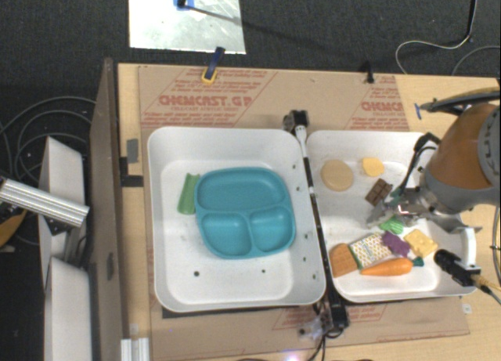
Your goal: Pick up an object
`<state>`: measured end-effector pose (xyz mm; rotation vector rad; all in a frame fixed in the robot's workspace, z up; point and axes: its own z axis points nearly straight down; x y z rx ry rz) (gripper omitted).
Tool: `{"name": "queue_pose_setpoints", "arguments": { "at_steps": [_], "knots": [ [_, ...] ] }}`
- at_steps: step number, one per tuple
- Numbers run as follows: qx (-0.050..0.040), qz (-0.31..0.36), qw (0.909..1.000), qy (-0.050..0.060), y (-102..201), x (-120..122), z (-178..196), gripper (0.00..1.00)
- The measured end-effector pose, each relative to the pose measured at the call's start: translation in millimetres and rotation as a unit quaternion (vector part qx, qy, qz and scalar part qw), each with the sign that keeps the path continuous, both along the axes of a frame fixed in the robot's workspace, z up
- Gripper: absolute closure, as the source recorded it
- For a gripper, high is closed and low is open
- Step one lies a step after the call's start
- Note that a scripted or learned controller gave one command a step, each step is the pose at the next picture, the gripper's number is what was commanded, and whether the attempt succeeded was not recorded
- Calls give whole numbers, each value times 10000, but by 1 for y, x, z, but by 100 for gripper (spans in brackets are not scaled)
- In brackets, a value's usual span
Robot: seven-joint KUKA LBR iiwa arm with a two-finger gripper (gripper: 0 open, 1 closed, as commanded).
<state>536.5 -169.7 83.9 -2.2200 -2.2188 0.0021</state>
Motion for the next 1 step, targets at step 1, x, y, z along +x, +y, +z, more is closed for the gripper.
{"name": "queue_pose_setpoints", "arguments": {
  "at_steps": [1],
  "knots": [
    [-11, -7, 10000, -12, -34, -18, 0, 0]
  ]
}}
